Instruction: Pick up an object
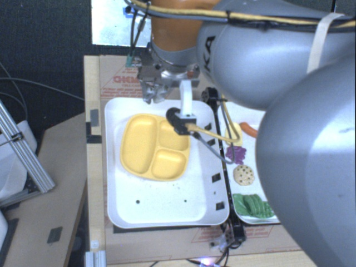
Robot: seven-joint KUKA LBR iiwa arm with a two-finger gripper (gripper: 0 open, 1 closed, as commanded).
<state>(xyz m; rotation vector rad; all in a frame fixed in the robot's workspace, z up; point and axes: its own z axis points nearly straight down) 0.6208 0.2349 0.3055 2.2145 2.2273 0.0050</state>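
A yellow divided plate (146, 146) lies in the far half of the left white bin (161, 207). My gripper (157, 95) hangs over that bin's far edge, just beyond the plate's far rim. Nothing can be seen held in it. In the right bin (240, 213) lie an orange sausage-like piece (250, 130), a purple bunch of grapes (236, 153), a round cookie (243, 174) and green pea pods (253, 204). The big grey arm hides much of the right bin.
The near half of the left bin is bare white floor with a few small dark specks. A cardboard sheet (119, 79) lies under both bins. An aluminium frame (25, 160) stands at the far left.
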